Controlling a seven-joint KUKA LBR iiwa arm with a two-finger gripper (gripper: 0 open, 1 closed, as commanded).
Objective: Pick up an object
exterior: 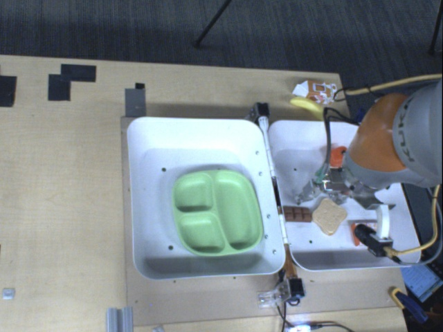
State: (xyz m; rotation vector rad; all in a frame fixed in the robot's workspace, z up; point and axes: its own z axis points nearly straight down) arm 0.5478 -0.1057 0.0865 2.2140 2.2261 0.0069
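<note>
My gripper [320, 189] hangs low in the right bin [296, 151], near its middle. Just below the gripper lies a tan slice of toast [329, 218], very close to it; I cannot tell whether they touch. A brown chocolate bar [297, 215] lies to the left of the toast, by the bin's left wall. A small orange piece [336, 156] shows behind the wrist, partly hidden by the arm. Another orange-red piece [356, 233] lies to the right of the toast. The arm covers the right part of this bin.
The left bin [149, 185] holds a green divided plate [217, 210]. A yellow item and a white packet [313, 94] lie on the bench behind the right bin. A raised divider [271, 178] separates the two bins.
</note>
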